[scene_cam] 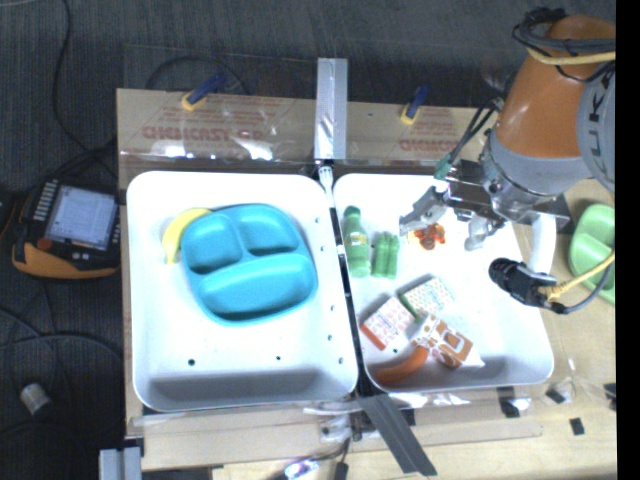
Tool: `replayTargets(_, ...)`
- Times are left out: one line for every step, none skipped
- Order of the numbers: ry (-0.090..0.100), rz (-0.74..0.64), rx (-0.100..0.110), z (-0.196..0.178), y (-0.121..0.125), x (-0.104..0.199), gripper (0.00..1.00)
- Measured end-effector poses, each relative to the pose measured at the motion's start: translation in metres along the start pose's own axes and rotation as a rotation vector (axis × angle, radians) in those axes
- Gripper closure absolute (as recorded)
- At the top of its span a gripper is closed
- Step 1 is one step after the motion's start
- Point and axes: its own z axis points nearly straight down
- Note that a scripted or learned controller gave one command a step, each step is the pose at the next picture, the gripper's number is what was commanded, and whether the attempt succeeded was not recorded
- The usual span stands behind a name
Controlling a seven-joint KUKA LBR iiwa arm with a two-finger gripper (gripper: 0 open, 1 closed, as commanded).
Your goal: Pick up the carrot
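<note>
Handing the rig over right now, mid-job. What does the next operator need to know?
End effector: open, low over the right bin, near its back wall.
Carrot: probably the small orange piece lying between the spread fingers, not gripped. A longer orange-brown thing lies at the front wall, partly under the boxes; I cannot tell for certain which one is the carrot.
Done: approach only.
Left: confirm the target, close, lift.
</note>
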Motion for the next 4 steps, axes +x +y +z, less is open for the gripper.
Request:
replayTargets(0.001, 0.187, 0.003, 0.008, -0.048, -0.01, 0.0)
replayTargets(0.0, 0.008, -0.001, -0.051, -0.064, 0.046, 0.0)
replayTargets(-0.001, 0.147, 0.001, 0.0, -0.053, -0.008, 0.0)
replayTargets(0.001, -0.191, -0.001, -0.003, -0.038, -0.016, 0.0)
